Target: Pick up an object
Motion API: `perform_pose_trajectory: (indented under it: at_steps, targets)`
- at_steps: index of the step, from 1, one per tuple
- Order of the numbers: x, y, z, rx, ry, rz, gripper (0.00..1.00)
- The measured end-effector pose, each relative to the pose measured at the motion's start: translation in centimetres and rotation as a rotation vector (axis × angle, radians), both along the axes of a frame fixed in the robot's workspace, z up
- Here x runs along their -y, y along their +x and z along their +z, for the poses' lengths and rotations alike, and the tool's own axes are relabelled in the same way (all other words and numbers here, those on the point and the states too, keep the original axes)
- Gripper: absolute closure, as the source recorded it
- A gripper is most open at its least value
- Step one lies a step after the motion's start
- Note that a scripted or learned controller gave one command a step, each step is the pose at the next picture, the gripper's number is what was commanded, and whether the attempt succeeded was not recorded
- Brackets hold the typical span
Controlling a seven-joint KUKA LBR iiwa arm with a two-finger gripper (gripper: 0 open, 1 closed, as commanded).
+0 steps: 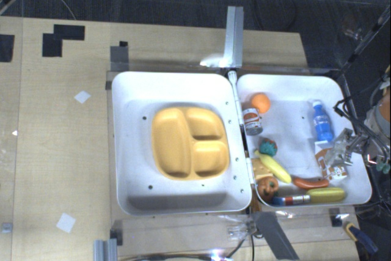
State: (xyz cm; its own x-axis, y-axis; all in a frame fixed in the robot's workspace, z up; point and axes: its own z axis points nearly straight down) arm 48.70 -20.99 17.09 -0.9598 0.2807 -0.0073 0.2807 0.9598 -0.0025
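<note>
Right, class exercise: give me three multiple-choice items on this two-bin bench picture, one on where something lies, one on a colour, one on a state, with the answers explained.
1. Where does the yellow three-compartment plastic tray lie?
A. in the left white bin
B. in the right white bin
C. on the wooden bench

2. What colour is the cap end of the small clear plastic bottle?
A. red
B. blue
C. green

3. How does that bottle rest?
A. standing upright
B. lying on its side
C. leaning on the tray

Answers:
1. A, the tray sits in the middle of the left white bin.
2. B, its label and upper part show blue.
3. B, it lies flat on the floor of the right white bin, near the gripper at that bin's right rim.
</note>
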Motion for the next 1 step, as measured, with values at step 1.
perform_pose_trajectory:
  at_steps: [1]
  targets:
    - [-3.05, 5.94, 1.12, 0.004, 0.006, -0.315, 1.00]
